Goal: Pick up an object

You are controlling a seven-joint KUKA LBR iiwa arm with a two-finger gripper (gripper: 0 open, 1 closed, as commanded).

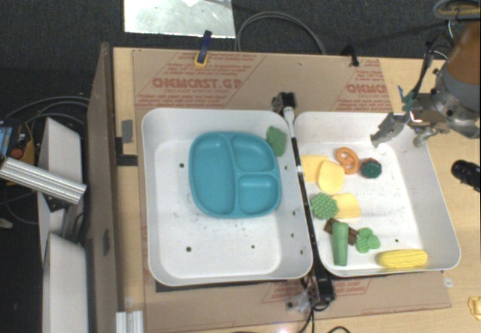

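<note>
Toy food fills the right bin (443,237), and going near to far it starts with a yellow corn cob (403,258) by the near wall. Just left of it stands a dark green cucumber-like piece (340,243), with a small green broccoli (367,240) between the two. Farther in, a bumpy green piece (324,207) touches a pale yellow piece (346,207). Beyond these a yellow slice (330,175) lies beside a long pale yellow piece (310,167) against the bin's left wall. Farther still sit an orange pretzel (347,159) and, just to its right, a dark teal round piece (370,169).

In the left bin (161,249) a blue divided plate (233,174) lies flat, and a green leaf (276,140) rests at its far right corner.

At the far right of the right bin the tool (401,131) hangs above the white floor, its two fingers (385,131) spread apart and slanting down to the left, with nothing between them. It sits apart from the food, far and right of the teal piece. The grey arm (460,91) enters from the right over the tabletop (248,80).
</note>
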